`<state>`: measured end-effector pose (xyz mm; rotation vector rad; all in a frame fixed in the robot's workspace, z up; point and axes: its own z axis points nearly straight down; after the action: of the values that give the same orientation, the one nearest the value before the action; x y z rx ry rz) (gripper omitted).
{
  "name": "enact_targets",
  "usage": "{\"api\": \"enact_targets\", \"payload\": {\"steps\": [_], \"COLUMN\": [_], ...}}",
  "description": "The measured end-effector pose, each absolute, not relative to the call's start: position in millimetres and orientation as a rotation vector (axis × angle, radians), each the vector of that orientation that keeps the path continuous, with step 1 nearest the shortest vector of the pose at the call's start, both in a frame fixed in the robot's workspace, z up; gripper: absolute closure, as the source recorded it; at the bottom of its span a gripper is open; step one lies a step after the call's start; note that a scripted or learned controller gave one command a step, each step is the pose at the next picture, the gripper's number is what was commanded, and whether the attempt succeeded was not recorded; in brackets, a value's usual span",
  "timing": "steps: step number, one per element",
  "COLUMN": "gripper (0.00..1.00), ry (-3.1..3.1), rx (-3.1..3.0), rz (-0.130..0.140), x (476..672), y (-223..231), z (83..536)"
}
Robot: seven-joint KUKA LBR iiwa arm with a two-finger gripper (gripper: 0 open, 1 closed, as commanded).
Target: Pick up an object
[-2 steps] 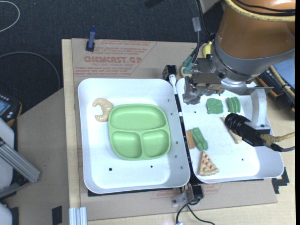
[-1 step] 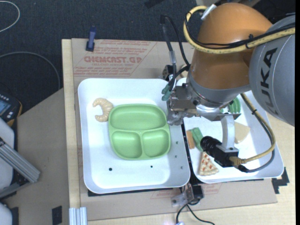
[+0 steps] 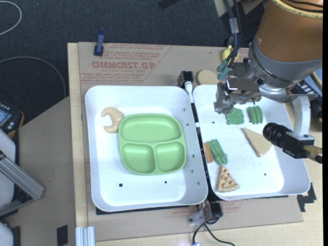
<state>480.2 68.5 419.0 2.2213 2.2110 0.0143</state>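
A: How far along is the pick?

B: Early, I'd judge. The grey claw (image 3: 225, 105) hangs low over the far end of the shallow white right-hand bin (image 3: 266, 186), and nothing is lifted. Whether it is open or closed, I cannot tell; the wrist hides that.

A: What is it going for?

B: Most likely the small dark-green leafy toy (image 3: 236, 118) lying just below and beside the claw, close enough that they may touch. It looks soft-edged and lumpy, flat on the bin floor.

A: Anything else within reach?

B: A ridged green toy piece (image 3: 255, 114) just to the side of that one, a pale wedge of toy cheese (image 3: 258, 141) nearer the camera, then a green pod-shaped toy (image 3: 218, 151) and a toy pizza slice (image 3: 226, 180) further toward the front.

A: And what remains?

B: Closing on something, then raising it clear of the bin.
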Motion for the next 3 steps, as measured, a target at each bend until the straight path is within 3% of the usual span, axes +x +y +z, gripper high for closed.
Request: {"api": "enact_targets", "payload": {"steps": [1,2,3], "gripper": [1.00,1.00,1.00], "ry": [2.226,2.222,2.224], "rx": [2.223,2.219,2.227], "rz": [-0.008,0.002,-0.012], "x": [478.8,479.7,478.3], "y": [90.9,90.2,100.0], "z": [365.8,379.2,313.5]}}
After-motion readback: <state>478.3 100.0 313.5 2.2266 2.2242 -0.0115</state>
